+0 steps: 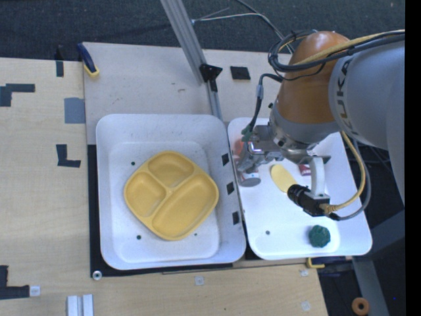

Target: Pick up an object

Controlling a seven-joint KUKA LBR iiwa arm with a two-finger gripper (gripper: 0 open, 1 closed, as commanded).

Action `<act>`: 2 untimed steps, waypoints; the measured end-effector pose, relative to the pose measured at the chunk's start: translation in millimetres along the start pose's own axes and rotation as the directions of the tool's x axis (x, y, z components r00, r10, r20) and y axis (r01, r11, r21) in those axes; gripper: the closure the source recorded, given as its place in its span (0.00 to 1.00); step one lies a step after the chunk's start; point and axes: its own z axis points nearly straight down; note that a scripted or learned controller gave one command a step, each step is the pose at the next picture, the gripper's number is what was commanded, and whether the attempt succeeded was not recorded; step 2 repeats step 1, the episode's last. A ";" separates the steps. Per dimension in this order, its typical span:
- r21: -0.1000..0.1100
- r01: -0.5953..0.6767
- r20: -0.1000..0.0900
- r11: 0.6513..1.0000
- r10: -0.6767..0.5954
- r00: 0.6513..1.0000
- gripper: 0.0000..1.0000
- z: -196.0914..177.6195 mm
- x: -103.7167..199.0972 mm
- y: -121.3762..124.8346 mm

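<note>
Objects: yellow piece (pixel 282 176) and green ball (pixel 320 236) seen in right bin (pixel 348 242)
Left bin (pixel 112 137): yellow divided plate (pixel 172 193) held
Bench (pixel 39 196): tape-marked
Gripper (pixel 253 157): state cannot be told

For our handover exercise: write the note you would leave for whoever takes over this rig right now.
Gripper: low over the right bin's left side; I cannot tell whether it is open or shut, and nothing shows between it.
Right bin: yellow piece near the middle, green ball near the front, something red partly hidden by the arm.
Left bin: yellow tray, three compartments.
Done: no pick visible.
Left: grasp one object and lift it.
</note>
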 end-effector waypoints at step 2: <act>0.000 -0.002 0.001 1.000 0.002 1.000 1.00 14.5 46.0 -4.4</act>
